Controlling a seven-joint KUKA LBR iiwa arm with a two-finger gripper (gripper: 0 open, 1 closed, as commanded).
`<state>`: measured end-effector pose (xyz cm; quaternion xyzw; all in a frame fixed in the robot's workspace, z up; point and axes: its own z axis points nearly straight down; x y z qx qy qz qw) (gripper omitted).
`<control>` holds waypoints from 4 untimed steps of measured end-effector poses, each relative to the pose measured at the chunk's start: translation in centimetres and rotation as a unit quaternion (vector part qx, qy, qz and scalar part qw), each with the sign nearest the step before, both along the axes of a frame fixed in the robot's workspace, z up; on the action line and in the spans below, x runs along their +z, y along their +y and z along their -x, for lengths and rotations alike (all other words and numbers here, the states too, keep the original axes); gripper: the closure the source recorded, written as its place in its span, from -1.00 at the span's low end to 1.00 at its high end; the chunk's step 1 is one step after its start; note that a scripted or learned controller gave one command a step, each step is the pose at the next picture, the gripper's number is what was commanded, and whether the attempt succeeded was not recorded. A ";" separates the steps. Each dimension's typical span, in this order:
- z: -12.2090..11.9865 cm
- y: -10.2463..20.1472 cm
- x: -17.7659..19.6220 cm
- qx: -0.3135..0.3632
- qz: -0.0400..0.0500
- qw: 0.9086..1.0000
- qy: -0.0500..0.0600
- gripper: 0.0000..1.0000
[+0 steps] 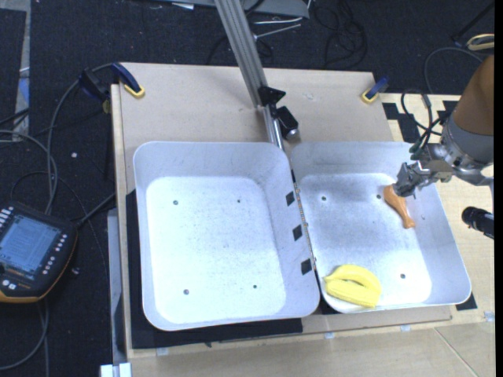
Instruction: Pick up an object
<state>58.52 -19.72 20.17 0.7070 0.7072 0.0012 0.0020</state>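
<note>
Orange object (399,205) lies beneath our gripper (410,181) in the right bin (440,250); whether it grips, we cannot tell.

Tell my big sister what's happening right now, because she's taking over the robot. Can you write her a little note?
Gripper: low over the right bin, at its far right side, right at the upper end of the orange object. I can't tell whether it has hold of it.
Orange object: lying on the right bin's floor.
Yellow object: at the near edge of the right bin, left of centre, untouched.
Left bin: beside the right one.
Done: arm is at the orange object.
Left: grip something and lift it out.
</note>
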 end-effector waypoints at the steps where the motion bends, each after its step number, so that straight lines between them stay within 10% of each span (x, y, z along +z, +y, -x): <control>1: 0.4 5.6 -0.4 0.002 -0.001 1.000 0.002 1.00; 4: 1.1 21.0 2.3 0.002 -0.001 1.000 0.002 1.00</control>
